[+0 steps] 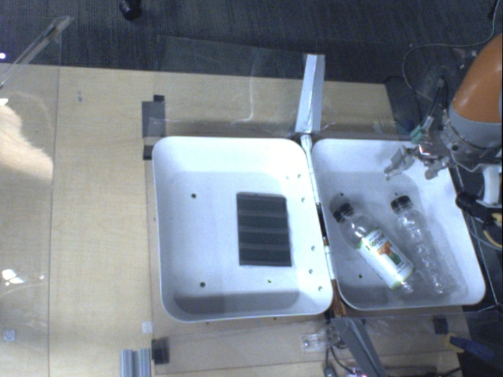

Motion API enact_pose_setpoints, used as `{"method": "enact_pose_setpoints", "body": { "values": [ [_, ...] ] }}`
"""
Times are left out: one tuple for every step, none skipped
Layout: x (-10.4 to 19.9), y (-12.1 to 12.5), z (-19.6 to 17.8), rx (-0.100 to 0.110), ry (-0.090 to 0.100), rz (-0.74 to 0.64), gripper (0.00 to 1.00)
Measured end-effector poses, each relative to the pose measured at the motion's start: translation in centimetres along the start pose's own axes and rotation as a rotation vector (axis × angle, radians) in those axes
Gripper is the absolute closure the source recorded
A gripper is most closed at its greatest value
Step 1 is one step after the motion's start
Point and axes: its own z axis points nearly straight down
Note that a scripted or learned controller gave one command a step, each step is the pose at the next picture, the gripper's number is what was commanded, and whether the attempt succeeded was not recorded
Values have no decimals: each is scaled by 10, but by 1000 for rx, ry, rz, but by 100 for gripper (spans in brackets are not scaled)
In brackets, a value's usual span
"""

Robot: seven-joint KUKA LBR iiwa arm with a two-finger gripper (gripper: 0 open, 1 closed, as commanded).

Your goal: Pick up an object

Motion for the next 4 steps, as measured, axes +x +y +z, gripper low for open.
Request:
{"method": "enact_pose_setpoints", "body": {
  "values": [
    [-10,-28,87,-3,0,-121,0],
    [-15,16,88,-1,1,-164,0],
    [-23,-27,87,-1,1,-145,0],
    [-21,-24,75,-8,0,-147,100]
  ]
}}
